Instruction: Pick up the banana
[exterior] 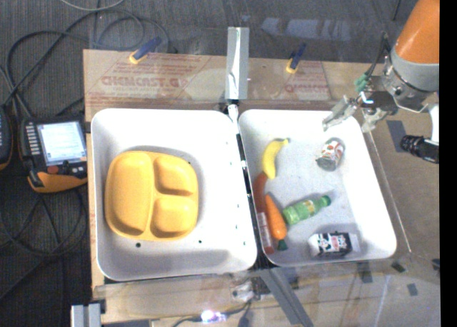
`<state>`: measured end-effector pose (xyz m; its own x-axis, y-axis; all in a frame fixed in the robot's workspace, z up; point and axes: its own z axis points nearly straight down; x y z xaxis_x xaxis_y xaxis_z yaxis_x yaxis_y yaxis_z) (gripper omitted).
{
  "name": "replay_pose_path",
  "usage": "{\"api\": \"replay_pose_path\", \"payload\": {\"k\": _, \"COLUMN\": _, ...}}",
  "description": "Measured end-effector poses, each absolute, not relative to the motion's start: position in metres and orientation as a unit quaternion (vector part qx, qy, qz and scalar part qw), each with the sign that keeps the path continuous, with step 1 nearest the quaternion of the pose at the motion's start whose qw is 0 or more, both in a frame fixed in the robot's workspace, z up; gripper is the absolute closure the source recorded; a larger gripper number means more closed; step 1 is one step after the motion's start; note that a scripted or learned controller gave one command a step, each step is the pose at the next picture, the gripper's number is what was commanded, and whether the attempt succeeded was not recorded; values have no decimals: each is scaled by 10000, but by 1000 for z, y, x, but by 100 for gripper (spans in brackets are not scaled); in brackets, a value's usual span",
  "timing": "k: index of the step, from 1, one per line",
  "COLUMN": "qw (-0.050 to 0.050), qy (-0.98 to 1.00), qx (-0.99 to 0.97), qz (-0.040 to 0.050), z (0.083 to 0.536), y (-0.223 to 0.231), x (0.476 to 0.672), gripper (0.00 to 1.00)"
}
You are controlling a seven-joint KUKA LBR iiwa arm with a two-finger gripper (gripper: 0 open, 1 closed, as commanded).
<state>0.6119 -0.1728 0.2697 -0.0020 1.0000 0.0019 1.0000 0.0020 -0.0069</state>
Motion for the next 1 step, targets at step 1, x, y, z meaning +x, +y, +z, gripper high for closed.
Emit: {"api": "replay_pose_path", "payload": {"k": 1, "qw": 29, "qy": -7325, "qx": -6807, "qz": 25, "z": 178, "y": -99, "x": 667, "gripper": 0}}
